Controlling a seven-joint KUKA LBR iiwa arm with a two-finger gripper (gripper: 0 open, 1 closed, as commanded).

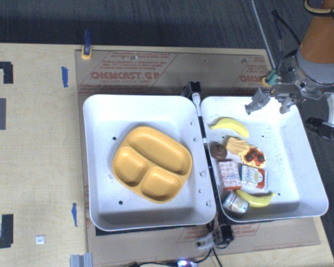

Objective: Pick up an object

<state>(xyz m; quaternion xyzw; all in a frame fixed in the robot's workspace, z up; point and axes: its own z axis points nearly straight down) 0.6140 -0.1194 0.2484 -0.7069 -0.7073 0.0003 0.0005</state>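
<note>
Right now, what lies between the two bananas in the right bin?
In the camera view, between the upper banana and the lower banana lie a brown round piece, a cracker and small packets.

Evenly bright overhead light, soft faint shadows inside the white bins (100, 149), mild glare on the yellow tray (151, 163), slightly soft focus throughout.

Glossy yellow plastic tray (151, 164); smooth white plastic bins (100, 149).

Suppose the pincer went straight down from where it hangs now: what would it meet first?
Probably the bare floor of the right bin. The pincer hangs over its far corner, apart from the banana, though depth is unclear here.
</note>
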